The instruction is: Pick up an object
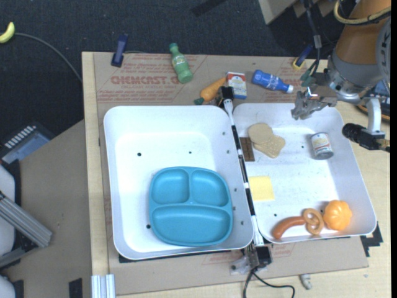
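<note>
**Up top: arm over the right bin's far edge, nothing gripped**

Right bin (347,191) is the landmark for everything below. Arm (360,39) comes in from the right, grey w/ orange band, and its gripper (305,110) hangs over the bin's far rim, near the far left corner. Can't tell if the jaws are spread or closed – too small and dark at this angle. No item visible between them.

Inside the right bin:
- small can (321,145), toward the far right, just below the gripper but apart from it
- bread slices (267,139), far left part, near the divider
- yellow cheese square (261,189), left-centre, touching nothing
- pretzel (312,220) and hot dog (288,226), near edge, overlapping
- small orange pumpkin (337,214), just beside the pretzel, near right corner

Left of the right bin: second bin (124,141), holding a blue divided plate (190,205) in its near half.

Beyond the right bin, on the table (149,76): blue bottle (272,82), small carton (236,84), carrot (213,90), green bottle (181,63), dark blue item (118,51) farthest left.
</note>
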{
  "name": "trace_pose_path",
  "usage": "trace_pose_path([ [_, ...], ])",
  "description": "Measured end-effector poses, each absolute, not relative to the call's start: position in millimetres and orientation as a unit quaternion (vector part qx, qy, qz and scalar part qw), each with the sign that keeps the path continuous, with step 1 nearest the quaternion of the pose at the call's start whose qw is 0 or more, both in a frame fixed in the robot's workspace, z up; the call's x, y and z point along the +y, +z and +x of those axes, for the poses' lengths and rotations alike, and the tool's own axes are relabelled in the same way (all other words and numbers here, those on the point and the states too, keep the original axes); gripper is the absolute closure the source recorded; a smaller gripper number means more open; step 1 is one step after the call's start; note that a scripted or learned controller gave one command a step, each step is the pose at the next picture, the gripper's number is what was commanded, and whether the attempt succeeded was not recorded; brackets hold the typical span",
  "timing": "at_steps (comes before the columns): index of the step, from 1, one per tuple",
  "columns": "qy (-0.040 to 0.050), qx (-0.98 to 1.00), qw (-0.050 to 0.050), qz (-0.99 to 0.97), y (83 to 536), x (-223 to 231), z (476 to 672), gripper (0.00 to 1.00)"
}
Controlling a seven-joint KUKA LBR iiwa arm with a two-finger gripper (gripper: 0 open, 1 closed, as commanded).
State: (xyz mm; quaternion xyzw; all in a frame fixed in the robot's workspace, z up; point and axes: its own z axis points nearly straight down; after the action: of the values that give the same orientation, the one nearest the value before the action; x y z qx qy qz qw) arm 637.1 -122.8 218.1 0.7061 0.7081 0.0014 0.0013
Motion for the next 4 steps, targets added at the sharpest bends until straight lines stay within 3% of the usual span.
trace_pose_path([
  [1, 0.0000, 0.707, 0.001, 0.707, 217.1, -124.1, 636.3, 0.00],
  [2, -0.0006, 0.707, -0.001, 0.707, 86.6, -132.9, 579.5, 0.00],
  [3, -0.0011, 0.706, 0.000, 0.708, 84.2, -196.8, 486.2, 0.00],
  [4, 0.0000, 0.707, 0.001, 0.708, 159.9, -223.4, 479.6, 0.00],
])
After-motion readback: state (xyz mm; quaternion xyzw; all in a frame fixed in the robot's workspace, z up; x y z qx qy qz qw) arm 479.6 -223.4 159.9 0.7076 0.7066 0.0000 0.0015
